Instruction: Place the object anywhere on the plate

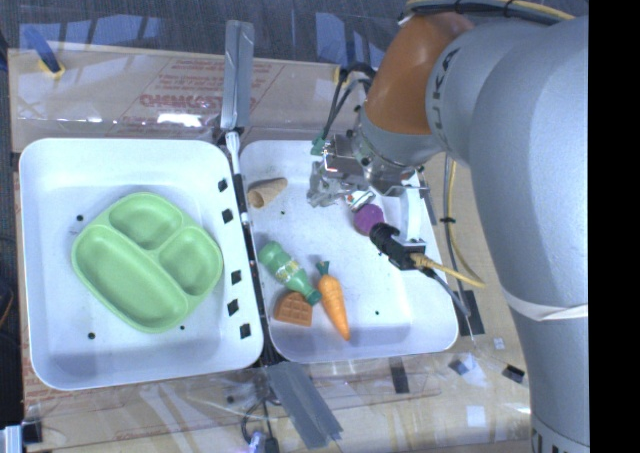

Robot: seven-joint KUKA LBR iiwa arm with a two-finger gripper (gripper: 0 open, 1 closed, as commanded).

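A green three-compartment plate (146, 259) lies in the left bin (60, 341). The right bin (420, 326) holds an ice cream cone (266, 191), a green bottle (281, 266), an orange carrot (333, 305), a waffle-like piece (293, 310) and a purple object (368, 216). My gripper (327, 184) hangs over the back of the right bin, between the cone and the purple object, which lies just to its right. I see nothing held in it.
A metal divider bar (236, 76) runs between the bins at the back. The grey arm (500, 141) covers the right side of the right bin. Cables (450, 271) trail along that bin's right rim.
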